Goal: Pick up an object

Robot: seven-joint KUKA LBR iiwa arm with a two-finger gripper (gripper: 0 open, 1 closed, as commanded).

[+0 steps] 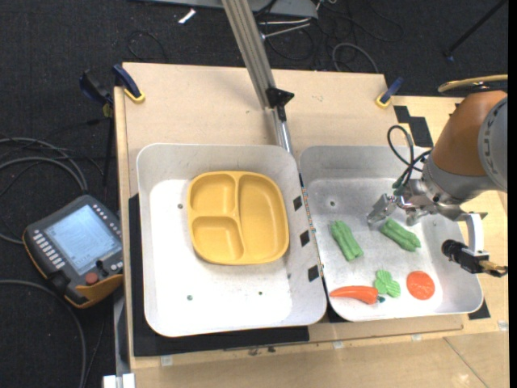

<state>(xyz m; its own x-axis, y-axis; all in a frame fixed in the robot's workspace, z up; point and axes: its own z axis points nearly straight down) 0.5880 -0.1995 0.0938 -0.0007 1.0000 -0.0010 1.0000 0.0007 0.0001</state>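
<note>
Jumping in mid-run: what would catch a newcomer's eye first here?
The yellow divided plate dominates the left bin. In the right bin the gripper hovers at a green pod, with another green piece, an orange carrot and a red slice nearby.

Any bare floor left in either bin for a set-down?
Left bin: bare strips left of and below the yellow tray. Right bin: bare upper-left, above the green pod. Crowded lower right: carrot, green leafy piece, red slice, second pod by the gripper.
</note>
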